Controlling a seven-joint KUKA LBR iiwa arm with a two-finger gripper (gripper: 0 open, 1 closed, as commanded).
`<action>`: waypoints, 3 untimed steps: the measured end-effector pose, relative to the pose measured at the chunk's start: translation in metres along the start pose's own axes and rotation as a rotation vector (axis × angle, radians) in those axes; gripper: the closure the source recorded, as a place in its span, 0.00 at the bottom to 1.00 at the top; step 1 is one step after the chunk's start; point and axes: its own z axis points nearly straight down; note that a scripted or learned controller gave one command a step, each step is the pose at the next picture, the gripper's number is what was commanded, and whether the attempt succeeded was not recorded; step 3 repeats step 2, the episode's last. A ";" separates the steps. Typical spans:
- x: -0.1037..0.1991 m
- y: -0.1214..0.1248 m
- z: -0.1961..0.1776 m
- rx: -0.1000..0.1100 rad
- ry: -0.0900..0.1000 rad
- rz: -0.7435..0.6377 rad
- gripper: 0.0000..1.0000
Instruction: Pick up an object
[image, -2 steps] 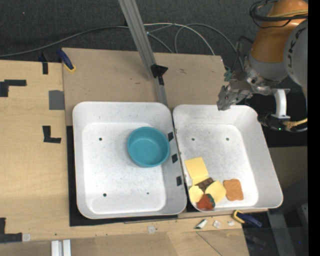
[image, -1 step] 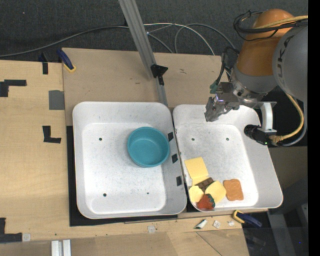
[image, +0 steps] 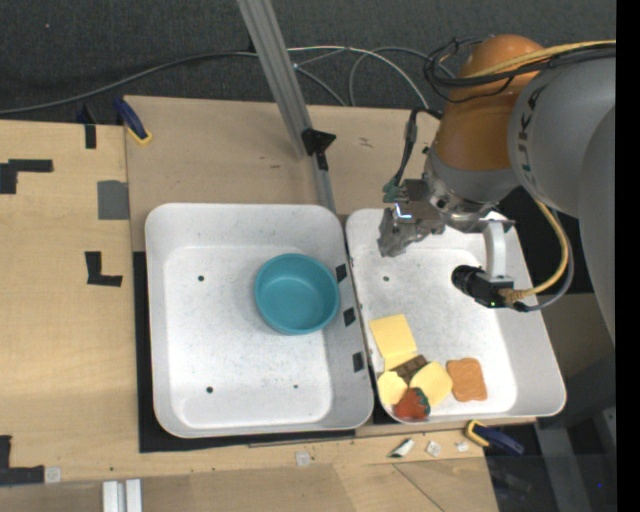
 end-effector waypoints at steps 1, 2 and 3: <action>0.048 -0.017 -0.005 -0.001 0.001 -0.001 1.00; 0.092 -0.033 0.009 0.001 -0.001 -0.001 1.00; 0.092 -0.033 0.009 0.001 -0.001 -0.001 1.00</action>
